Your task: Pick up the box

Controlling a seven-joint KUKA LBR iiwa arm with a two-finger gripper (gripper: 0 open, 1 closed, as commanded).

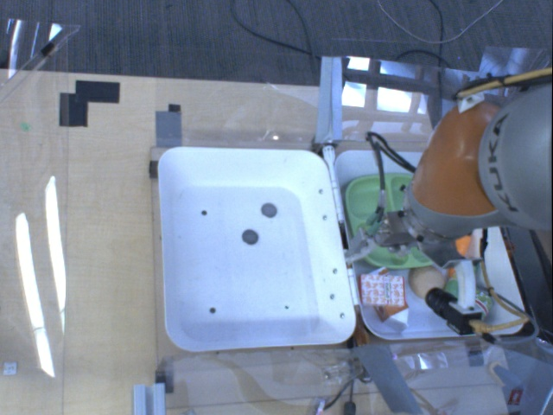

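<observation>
Bins sit side by side across the middle and right of the frame: the large left bin [225, 305] shows two small grey spots on its white floor, and the narrower right bin [416, 320] lies under the arm [471, 167], which comes in from the right edge. The box [382, 289], a small carton printed in red and white, lies on the floor of the right bin near its lower left corner, just beside the wall shared with the left bin. A green object [367, 195] fills the upper part of that bin, and a pale rounded object [425, 280] lies just to the right of the box. The gripper [385, 235] hangs over the right bin, just above the box in the frame and overlapping the green object. Whether it is open or closed cannot be told from this angle. Nothing is seen held, and the box appears to rest on the bin floor, so the pick looks not yet made: lining up over the box, closing on it and lifting all seem left to do.
</observation>
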